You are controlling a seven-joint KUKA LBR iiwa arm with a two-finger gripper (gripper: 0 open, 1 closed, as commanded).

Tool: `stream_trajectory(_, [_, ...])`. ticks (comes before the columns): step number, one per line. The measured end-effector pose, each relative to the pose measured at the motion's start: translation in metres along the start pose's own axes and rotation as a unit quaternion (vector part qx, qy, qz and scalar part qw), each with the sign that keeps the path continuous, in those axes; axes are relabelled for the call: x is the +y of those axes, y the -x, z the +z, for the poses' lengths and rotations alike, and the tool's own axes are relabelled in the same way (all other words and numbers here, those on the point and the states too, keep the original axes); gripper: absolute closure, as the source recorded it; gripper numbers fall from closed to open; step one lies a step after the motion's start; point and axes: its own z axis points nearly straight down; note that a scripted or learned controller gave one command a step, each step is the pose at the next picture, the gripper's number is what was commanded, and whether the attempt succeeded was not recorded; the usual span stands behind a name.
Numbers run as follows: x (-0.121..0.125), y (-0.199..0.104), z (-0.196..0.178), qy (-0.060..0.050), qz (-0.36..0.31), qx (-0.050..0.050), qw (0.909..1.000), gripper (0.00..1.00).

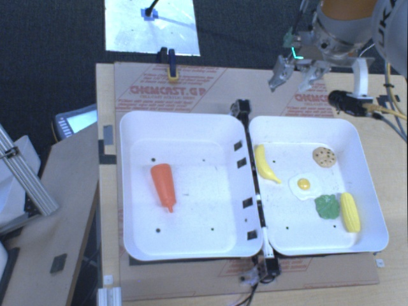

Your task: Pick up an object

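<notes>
My gripper (294, 80) hangs high above the far edge of the right bin (366, 171), its two fingers spread open with nothing between them. In that bin lie a yellow banana (264, 164) at the left, a cookie (324, 157) at the far right, a fried egg (304, 185) in the middle, a green leafy piece (327, 206) and a corn cob (350, 211) at the near right. An orange carrot (164, 185) lies alone in the left bin (137, 129).
A black clamp strip (250, 171) runs between the two bins. A shiny metal sheet (152, 16) lies beyond the bench at the far left. A clip (171, 65) sits on the cardboard's far edge.
</notes>
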Motion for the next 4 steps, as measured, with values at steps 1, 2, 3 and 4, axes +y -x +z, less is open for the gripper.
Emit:
stream_trajectory(1, [-0.024,-0.113,0.005,-0.001,-0.006,0.002,1.0000,0.00])
stream_trajectory(2, [0.001,-0.182,0.004,0.001,-0.004,0.002,1.0000,0.00])
stream_trajectory(3, [-0.001,-0.250,0.039,-0.002,-0.003,0.001,1.0000,0.00])
stream_trajectory(4, [0.001,-0.246,0.025,0.001,-0.002,0.001,1.0000,1.00])
